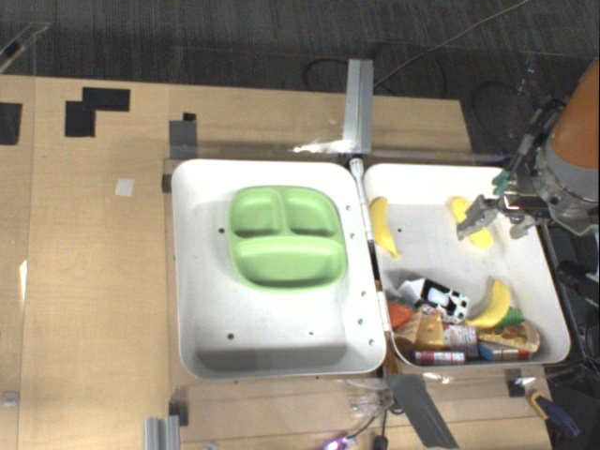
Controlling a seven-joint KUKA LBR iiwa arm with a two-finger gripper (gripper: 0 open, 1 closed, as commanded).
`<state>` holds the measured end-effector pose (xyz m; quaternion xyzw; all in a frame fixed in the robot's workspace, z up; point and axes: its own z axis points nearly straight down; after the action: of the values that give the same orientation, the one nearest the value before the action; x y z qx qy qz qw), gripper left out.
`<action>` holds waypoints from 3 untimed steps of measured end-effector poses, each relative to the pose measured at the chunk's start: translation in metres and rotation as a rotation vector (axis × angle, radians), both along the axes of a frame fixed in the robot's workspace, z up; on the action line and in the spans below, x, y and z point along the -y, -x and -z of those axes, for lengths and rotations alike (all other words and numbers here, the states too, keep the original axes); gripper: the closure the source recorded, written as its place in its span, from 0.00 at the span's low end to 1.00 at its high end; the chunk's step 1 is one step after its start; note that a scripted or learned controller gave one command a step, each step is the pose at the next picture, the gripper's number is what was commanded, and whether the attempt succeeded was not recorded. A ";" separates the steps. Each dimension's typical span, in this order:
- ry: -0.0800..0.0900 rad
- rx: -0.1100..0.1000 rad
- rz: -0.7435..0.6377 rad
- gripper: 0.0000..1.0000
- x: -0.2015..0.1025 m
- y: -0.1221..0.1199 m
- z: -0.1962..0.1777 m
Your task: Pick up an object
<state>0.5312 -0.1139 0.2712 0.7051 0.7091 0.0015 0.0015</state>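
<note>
Fingers look spread on the gripper [495,216], nothing between them, hovering by the right bin's [412,251] far right corner. Directly beneath lies a small yellow piece [473,230], almost touching the left finger; the drop is nearly straight down.

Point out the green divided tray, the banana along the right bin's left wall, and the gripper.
green divided tray [286,235]: camera view, on the ridge between its compartments.
banana [382,227]: camera view, on its middle.
gripper [495,218]: camera view, between its fingertips.
</note>
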 end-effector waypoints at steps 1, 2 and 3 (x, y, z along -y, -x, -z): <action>0.000 -0.001 -0.127 0.00 0.004 0.039 0.121; 0.000 0.000 0.044 0.00 0.008 -0.018 0.177; 0.005 0.018 -0.038 0.00 -0.029 0.007 0.179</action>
<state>0.5246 -0.0845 0.0919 0.6915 0.7223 0.0061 0.0094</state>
